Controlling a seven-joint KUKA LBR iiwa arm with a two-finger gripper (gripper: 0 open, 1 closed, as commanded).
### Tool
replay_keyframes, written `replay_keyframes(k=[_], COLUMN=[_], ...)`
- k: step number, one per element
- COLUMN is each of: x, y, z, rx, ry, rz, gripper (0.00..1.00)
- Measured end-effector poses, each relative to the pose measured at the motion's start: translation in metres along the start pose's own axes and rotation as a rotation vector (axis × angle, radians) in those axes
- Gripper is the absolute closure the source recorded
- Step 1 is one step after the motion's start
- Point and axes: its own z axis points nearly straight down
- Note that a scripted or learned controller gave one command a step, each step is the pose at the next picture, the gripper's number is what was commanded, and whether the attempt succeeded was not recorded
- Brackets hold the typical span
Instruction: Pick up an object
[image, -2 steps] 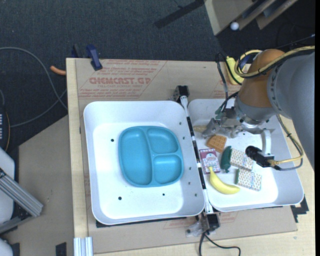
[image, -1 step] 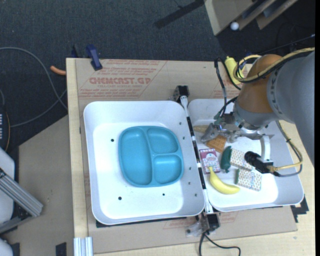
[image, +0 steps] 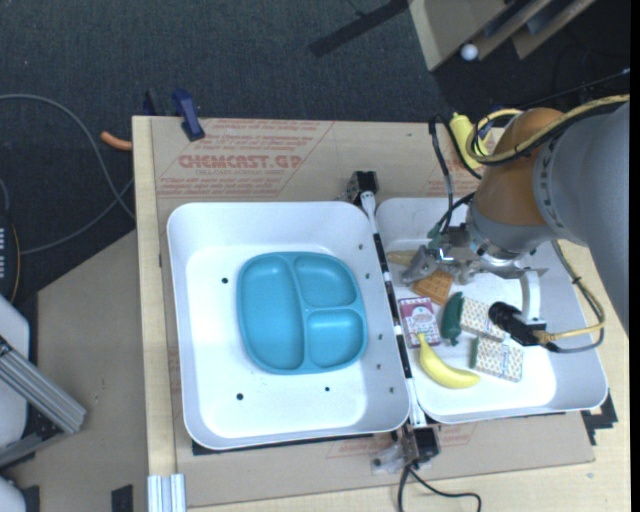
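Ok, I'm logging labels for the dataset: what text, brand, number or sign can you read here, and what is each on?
"CHEMCAST GP" in large red letters, on the brown board under the bins.
Smaller red lines above and below that word: too blurred to read.
Small card with a red and white face, right bin: print too small to read.
Patterned packets by the banana: nothing legible.

The blue three-compartment plate of smooth plastic (image: 300, 310) looked slightly glossy, and the two shallow white plastic bins (image: 200, 250) had a smooth, half-matt surface. The brown board with red print under them (image: 250, 155) looked like matt cardboard. The yellow banana (image: 443, 367) had a smooth skin with a soft shine. The arm's orange band (image: 515, 170) looked glossy, its grey shell (image: 595, 175) smooth and matt
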Motion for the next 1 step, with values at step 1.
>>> replay_keyframes(k=[1], x=[-0.0002], y=[-0.0028], z=[-0.0001], rx=[0.002], ry=[0.001], rz=[0.0], gripper=[0.0])
